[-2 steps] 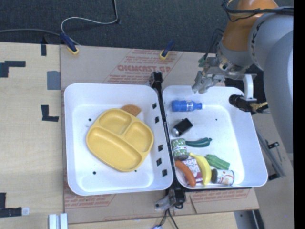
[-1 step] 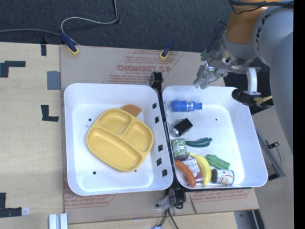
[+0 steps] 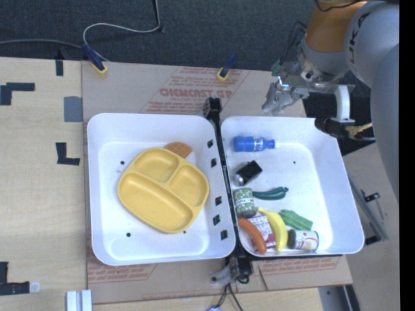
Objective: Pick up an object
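The end effector (image 3: 280,100) hangs above the far rim of the right bin (image 3: 337,173); whether it is released or clenched cannot be told. Nearest it in that bin lies a blue bottle (image 3: 253,144), with a black block (image 3: 248,172) just beyond. A yellow divided plate (image 3: 163,188) fills the left bin (image 3: 104,193).

A robotics lab: clamped cardboard (image 3: 194,92) (taped markers) under two white bins (image 3: 104,173).
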### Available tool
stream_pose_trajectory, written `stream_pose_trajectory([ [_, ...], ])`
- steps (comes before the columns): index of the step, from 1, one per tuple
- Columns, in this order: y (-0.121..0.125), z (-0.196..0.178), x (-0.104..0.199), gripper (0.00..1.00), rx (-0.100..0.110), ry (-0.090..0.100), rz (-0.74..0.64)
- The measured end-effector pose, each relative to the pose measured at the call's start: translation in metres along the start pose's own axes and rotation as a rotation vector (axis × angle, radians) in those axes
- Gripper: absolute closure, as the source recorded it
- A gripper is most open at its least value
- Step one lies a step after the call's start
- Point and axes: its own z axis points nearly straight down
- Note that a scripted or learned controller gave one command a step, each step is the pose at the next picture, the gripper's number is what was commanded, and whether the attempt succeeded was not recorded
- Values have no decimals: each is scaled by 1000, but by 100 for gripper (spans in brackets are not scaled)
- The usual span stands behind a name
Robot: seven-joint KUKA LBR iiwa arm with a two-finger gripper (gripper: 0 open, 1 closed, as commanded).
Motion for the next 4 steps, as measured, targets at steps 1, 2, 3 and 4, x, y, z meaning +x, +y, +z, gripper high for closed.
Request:
stream_pose_trajectory([
  [1, 0, 8, 30, 100, 1, 0, 0],
  [2, 0, 8, 29, 0, 1, -1, 1],
  [3, -1, 74, 12, 0, 4, -1, 2],
  [4, 3, 156, -14, 0, -13, -4, -1],
])
